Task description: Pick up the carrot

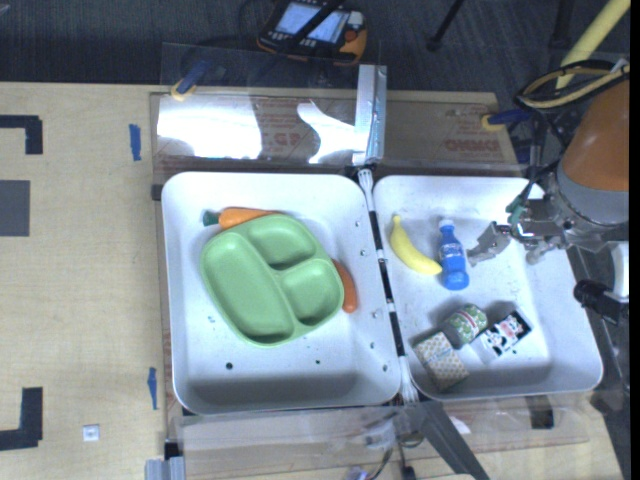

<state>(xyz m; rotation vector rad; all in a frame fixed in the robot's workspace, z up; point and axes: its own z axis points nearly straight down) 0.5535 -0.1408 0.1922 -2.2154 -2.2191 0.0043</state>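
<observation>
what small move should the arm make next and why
Probably travel left across the divider. The tool hovers over the right bin near the blue bottle, while the carrot lies in the left bin, partly under the green plate.

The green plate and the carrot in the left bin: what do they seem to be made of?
The green plate looks like moulded plastic: one even colour, a dull sheen, and smooth rounded walls between its compartments. The carrot is probably a plastic toy, with flat bright orange and a dark green tip, but most of it lies hidden under the plate, so this is less sure. The bin looks like white plastic.
</observation>
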